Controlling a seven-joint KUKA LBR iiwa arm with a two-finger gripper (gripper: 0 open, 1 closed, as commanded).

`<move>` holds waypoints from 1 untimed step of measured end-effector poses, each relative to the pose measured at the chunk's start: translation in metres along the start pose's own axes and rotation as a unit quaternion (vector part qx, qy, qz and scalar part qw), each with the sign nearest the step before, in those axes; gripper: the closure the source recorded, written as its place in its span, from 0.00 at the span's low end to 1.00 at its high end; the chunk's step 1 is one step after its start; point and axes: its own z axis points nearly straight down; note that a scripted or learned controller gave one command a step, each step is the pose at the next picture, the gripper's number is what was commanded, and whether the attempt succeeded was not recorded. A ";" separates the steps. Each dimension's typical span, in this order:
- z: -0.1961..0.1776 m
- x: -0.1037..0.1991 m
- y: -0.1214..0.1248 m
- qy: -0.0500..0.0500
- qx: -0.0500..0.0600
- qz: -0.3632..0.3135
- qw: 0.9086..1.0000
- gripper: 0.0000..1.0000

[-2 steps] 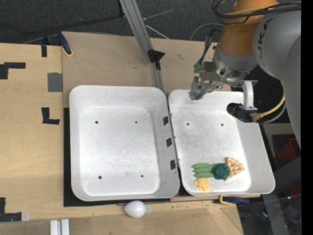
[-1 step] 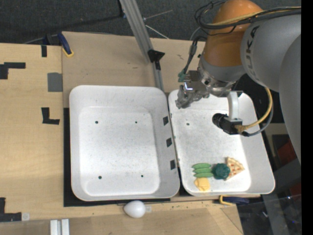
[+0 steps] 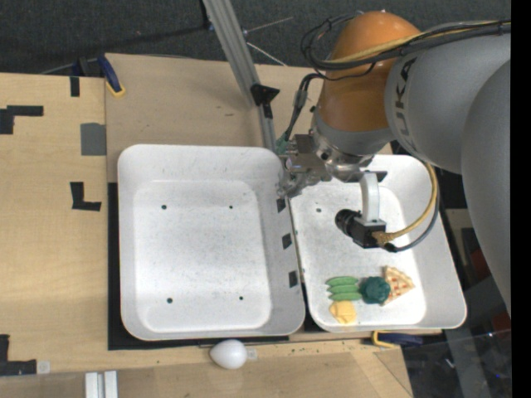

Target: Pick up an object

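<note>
The arm (image 3: 431, 81) enters from the right and hangs over the far part of the right bin (image 3: 440, 305), its orange band sitting above the wrist. The gripper (image 3: 290, 177) is at the far left corner of that bin, over the rims where the two bins meet. Whether it is open or closed cannot be determined from this view, and no object is visible in it. A black cylindrical unit (image 3: 357, 226) with a cable loop hangs below the wrist, over the middle of the right bin. The objects available for pickup lie in a tight cluster near the near edge of the right bin: a green ridged piece (image 3: 341, 285) on the left, a yellow piece (image 3: 343, 311) just nearer than it, a dark teal piece (image 3: 376, 290) beside them, and an orange-and-cream wedge (image 3: 399, 282) on the right, touching or nearly touching the teal piece. All four rest on the bin floor, well apart from the gripper. The left bin (image 3: 133, 222) stands beside the right bin. A white egg-shaped object (image 3: 228, 354) lies on the bench (image 3: 50, 247), just outside the near edge of the left bin.
</note>
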 end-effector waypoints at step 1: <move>0.023 0.043 -0.035 -0.001 0.002 0.000 1.000 1.00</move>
